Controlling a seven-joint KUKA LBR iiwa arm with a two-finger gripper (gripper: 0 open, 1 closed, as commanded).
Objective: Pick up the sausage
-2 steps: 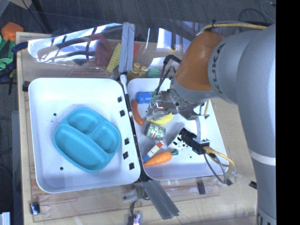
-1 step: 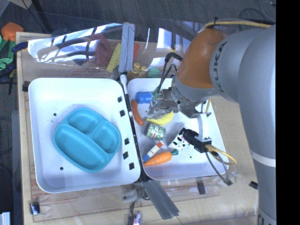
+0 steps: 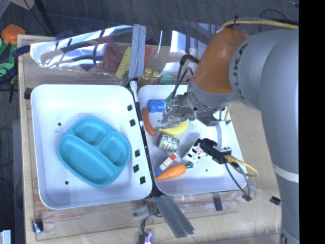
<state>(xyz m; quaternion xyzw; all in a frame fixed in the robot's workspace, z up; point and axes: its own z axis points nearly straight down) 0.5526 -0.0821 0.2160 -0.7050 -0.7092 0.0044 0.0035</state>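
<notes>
The gripper (image 3: pixel 175 114) hung low in the right bin (image 3: pixel 223 184), above the banana (image 3: pixel 176 128); whether its fingers were spread or pressed together could not be told. The sausage (image 3: pixel 148 122) lay just to its left by the bin's left wall, its long axis running roughly away from the camera, untouched.

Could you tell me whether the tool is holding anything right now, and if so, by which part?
It cannot be told. The tool sits low in the right bin, just above the banana; the sausage lies apart, by the divider.
</notes>
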